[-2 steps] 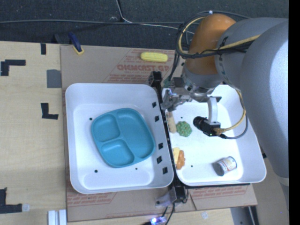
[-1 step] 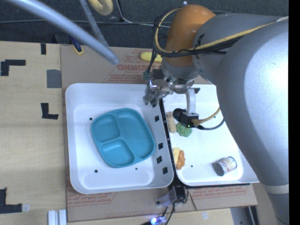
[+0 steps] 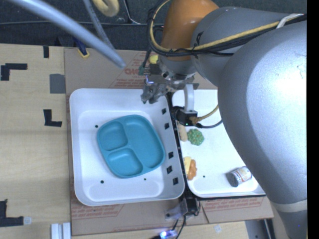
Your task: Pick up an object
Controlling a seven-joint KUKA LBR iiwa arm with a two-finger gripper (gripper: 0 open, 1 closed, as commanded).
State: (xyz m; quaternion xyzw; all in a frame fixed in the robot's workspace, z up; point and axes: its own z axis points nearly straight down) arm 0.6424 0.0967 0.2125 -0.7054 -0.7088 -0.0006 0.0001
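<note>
I see gripper [image 3: 152,94] low over far rim of left bin [image 3: 82,133]; can't tell finger state. Blue divided tray [image 3: 130,145] in left bin. Right bin [image 3: 219,183] holds green piece [image 3: 195,137], orange piece [image 3: 190,168], small can [image 3: 239,176].

One fixed camera looks down at a slant on both white bins [image 3: 79,133], with the arm [image 3: 259,83] entering from the right.

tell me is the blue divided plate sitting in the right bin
No, the blue divided plate lies in the left bin, while the right bin holds the green item and the small can.
</note>
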